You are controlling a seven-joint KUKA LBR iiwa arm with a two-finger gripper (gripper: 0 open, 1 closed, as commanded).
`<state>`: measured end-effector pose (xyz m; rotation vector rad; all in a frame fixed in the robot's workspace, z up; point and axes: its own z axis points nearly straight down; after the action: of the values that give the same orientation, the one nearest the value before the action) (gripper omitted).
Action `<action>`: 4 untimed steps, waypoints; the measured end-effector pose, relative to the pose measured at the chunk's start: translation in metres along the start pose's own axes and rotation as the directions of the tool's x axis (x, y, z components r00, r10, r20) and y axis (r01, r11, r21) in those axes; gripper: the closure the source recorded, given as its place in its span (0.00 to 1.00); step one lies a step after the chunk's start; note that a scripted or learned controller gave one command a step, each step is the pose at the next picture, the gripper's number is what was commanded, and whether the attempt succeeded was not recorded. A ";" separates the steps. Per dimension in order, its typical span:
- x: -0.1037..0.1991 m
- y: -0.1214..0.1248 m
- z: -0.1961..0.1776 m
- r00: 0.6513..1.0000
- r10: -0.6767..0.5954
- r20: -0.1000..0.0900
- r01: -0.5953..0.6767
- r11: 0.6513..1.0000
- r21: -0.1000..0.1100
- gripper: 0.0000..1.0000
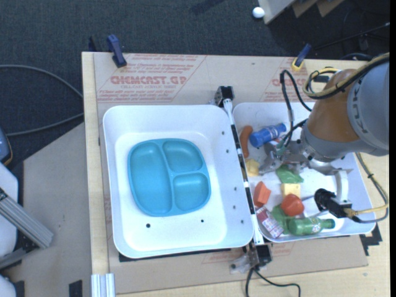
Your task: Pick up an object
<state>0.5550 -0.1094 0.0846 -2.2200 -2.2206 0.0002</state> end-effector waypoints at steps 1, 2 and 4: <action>-0.001 0.001 -0.011 1.000 0.001 0.002 -0.001 1.000 -0.005 1.00; -0.001 0.001 -0.011 1.000 0.001 0.002 -0.001 1.000 -0.005 0.00; 0.013 0.009 -0.012 1.000 0.003 0.006 -0.003 1.000 -0.009 1.00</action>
<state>0.5635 -0.0969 0.0967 -2.2315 -2.2244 -0.0026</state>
